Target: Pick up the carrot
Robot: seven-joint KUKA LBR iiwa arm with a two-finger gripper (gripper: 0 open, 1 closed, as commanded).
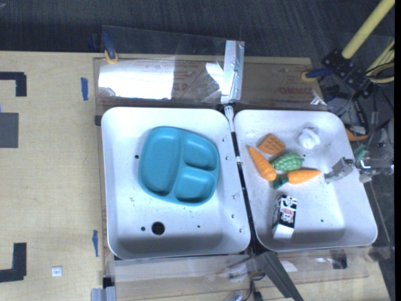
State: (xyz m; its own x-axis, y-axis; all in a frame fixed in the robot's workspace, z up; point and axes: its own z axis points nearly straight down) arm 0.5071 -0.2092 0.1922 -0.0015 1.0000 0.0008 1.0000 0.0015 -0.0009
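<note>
Gripper (pixel 343 167) spread at the right bin's (pixel 326 231) edge, just beside the carrot (pixel 303 176), nothing grasped yet

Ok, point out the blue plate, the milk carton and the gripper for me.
blue plate (pixel 164 162): camera view, on its large left compartment.
milk carton (pixel 286 216): camera view, on the middle of its printed side.
gripper (pixel 338 168): camera view, at the fingertips near the right bin's right edge.

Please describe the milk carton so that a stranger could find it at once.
Look in the right bin, the one without the blue plate. Below the orange and green toy food, the carton lies alone. It is the only white box with black patches.
</note>
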